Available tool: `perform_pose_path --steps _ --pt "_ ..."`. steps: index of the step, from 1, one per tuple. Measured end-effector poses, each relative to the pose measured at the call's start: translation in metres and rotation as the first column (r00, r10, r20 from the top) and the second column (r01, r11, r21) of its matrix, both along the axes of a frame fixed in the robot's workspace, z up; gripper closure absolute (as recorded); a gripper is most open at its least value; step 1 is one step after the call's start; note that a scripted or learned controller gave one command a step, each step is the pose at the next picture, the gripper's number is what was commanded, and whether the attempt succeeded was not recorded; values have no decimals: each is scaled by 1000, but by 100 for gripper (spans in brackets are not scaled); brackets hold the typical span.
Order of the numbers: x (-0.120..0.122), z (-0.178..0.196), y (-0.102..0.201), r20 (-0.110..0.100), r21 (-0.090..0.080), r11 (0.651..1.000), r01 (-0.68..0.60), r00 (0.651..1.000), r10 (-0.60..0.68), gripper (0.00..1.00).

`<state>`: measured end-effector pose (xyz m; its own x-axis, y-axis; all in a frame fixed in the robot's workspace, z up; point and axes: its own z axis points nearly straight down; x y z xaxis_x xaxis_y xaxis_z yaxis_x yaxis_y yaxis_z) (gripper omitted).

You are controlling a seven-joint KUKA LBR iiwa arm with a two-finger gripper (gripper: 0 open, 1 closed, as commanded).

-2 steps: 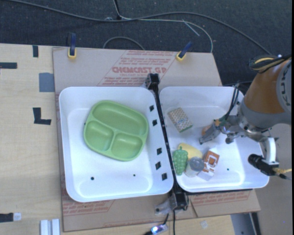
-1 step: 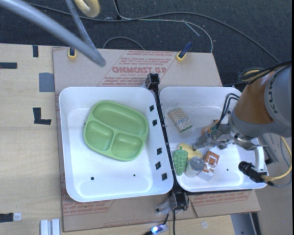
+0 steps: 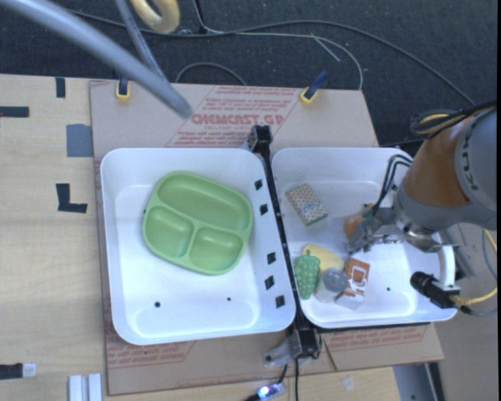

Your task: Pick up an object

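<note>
A robot arm reaches into the right-hand shallow white plastic bin [image 3: 401, 312] from the right, seen from above at a slant. Whether the claw [image 3: 361, 234] is wide, narrow or holding anything cannot be told; it sits low in the bin, dark and partly hidden under the grey and orange wrist.

Nearest the camera, at the bin's front edge, lies a cluster: a small green knobbly soft toy [image 3: 306, 274], a grey rounded lump [image 3: 333, 281], and a white and orange printed carton [image 3: 355, 279], all touching or nearly so. Just behind them is a pale yellow flat piece [image 3: 319, 255].

The likeliest target is a small orange rounded object [image 3: 353, 223], just beside the claw. To do the pick well, the claw should probably centre over that piece, close around it, and lift straight up, since the front cluster is near enough to be dragged along.

Further back, a small patterned beige box [image 3: 306, 203] sits apart, with open floor around it.

The left-hand white bin [image 3: 117, 249] holds a light green plastic divided plate [image 3: 198, 222], well apart from the arm. A black hinged divider [image 3: 271, 224] separates the bins; it stands between the arm and the plate
</note>
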<state>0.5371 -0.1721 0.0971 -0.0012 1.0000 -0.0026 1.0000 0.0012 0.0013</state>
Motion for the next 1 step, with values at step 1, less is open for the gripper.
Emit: perform_pose_path --steps 1 --pt "11 50 -2 1 2 1000 0 1000 0 100"
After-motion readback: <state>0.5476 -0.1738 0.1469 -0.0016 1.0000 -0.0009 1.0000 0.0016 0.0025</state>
